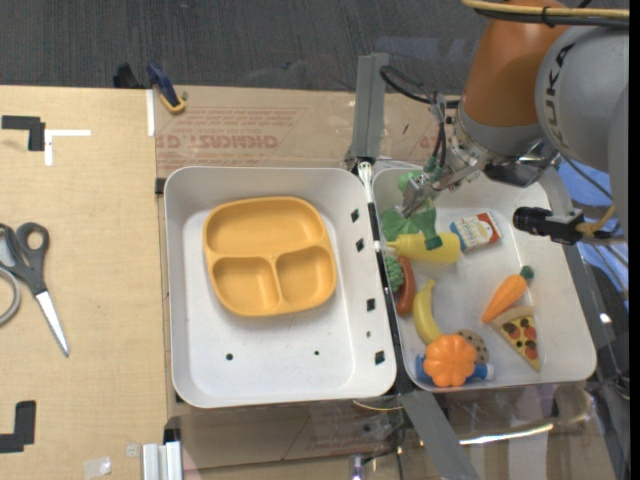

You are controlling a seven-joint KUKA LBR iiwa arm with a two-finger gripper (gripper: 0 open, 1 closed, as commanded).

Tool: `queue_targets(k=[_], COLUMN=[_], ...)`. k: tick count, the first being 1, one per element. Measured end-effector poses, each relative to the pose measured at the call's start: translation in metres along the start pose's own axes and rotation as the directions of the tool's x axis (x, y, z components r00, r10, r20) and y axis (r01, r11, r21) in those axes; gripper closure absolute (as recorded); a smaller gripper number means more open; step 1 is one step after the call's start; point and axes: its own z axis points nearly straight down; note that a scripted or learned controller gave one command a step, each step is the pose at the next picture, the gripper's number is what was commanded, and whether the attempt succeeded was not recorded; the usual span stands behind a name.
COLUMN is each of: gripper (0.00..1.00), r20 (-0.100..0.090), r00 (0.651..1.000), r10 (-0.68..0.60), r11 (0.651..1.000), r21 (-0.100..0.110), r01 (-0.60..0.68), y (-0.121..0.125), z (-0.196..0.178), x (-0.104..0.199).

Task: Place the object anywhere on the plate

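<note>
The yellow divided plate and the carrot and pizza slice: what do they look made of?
Yellow divided plate: likely moulded plastic, matte to satin, one even colour with soft rounded ridges.
Carrot: probably toy plastic, smooth, flat orange with a green tip.
Pizza slice: seemingly plastic too, though its surface is too small to judge.

The bench [80, 268] is pale wood on its left part. Two white bins sit on it side by side: the left bin [190, 368] near the middle, the right bin [575, 353] touching its right wall. Scissors [35, 278] lie well left of the left bin.
</note>
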Motion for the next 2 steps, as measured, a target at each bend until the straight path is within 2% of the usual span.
queue_targets(k=[1,2], gripper=[1.0,1.0], r20=[-0.002,-0.001], r00=[1.0,1.0], r10=[-0.027,-0.014], r11=[1.0,1.0], r21=[0.0,-0.002], r01=[0.027,0.014], y=[0.026,0.091], z=[0.013,-0.054], x=[0.088,0.167])
